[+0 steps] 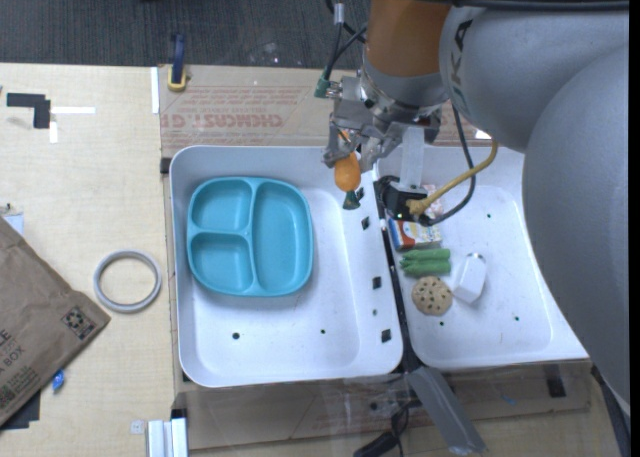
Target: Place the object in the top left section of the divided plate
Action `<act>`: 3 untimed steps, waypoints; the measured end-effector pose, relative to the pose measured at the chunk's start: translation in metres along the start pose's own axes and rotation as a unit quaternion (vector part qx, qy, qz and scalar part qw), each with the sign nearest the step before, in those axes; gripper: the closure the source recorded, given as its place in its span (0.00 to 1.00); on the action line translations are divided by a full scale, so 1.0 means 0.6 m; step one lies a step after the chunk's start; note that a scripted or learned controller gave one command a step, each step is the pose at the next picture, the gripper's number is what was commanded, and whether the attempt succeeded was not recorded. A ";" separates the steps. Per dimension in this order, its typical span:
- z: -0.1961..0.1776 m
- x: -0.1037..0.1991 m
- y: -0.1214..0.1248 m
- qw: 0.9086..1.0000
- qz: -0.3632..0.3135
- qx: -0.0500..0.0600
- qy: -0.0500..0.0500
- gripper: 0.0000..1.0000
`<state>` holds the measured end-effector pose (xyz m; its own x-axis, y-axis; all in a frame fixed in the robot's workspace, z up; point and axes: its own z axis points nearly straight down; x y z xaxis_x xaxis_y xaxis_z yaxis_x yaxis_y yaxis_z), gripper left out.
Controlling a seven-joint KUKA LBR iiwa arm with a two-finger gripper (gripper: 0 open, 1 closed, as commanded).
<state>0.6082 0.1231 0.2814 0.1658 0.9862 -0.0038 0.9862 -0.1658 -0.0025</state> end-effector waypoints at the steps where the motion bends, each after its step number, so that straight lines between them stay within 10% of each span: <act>1: -0.168 0.019 -0.062 0.994 0.114 0.000 0.000 1.00; 2: -0.265 0.044 -0.168 0.996 0.086 0.000 0.000 1.00; 3: -0.264 0.028 -0.152 0.993 0.117 0.000 0.000 1.00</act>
<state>0.5216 0.1556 0.4399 0.3906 0.9206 -0.0053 0.9206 -0.3906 -0.0022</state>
